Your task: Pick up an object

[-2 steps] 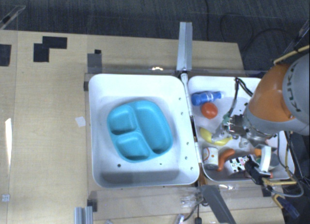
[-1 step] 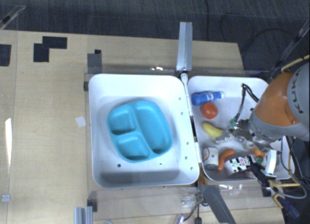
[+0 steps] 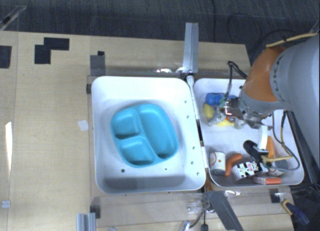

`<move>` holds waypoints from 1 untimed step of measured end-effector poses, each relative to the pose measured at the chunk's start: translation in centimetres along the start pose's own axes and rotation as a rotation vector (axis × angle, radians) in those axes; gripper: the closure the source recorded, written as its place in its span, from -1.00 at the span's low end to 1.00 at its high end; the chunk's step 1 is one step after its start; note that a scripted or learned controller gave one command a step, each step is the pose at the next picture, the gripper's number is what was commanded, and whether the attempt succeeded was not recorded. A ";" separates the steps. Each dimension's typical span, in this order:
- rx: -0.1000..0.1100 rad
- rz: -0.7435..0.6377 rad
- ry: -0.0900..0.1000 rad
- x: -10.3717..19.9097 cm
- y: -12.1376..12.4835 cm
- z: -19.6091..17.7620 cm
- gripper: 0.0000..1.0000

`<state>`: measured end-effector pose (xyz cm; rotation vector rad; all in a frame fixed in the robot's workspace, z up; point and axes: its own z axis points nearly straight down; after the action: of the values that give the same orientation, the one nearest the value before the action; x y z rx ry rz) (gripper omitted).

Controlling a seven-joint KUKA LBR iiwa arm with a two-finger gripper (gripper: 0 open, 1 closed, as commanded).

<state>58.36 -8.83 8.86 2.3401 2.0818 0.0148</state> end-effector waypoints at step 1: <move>0.001 -0.007 0.002 0.2 0.1 -1.0 1.00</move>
<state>58.45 -8.64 9.85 2.3344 2.0906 0.0162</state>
